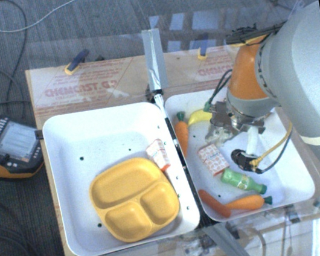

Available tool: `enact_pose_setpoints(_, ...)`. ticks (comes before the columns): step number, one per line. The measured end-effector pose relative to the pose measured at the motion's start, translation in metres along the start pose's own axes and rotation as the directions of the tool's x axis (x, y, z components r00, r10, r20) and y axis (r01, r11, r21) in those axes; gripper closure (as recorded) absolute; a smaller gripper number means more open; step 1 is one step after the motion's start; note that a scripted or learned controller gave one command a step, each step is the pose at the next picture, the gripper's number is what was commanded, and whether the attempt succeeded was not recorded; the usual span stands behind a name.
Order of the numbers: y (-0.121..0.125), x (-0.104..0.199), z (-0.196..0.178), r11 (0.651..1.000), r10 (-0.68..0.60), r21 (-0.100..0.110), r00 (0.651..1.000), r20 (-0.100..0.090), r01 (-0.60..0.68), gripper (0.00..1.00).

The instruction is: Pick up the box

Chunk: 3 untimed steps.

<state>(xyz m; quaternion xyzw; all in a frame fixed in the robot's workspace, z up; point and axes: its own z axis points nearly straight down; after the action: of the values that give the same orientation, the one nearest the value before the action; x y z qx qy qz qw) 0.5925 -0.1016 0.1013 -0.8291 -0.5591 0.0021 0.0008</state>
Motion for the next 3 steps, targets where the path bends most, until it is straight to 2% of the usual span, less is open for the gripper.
enact_pose_setpoints(1, 0.000, 0.000, 0.000, 1.000, 0.000, 0.000, 1.000, 0.000, 0.000, 0.00)
enact_pose_setpoints(2, 0.000, 0.000, 0.000, 1.000, 0.000, 0.000, 1.000, 0.000, 0.000, 0.00)
enact_pose_setpoints(3, -0.052, -0.024, 0.011, 0.998, -0.066, -0.018, 0.998, -0.004, 0.066, 0.00)
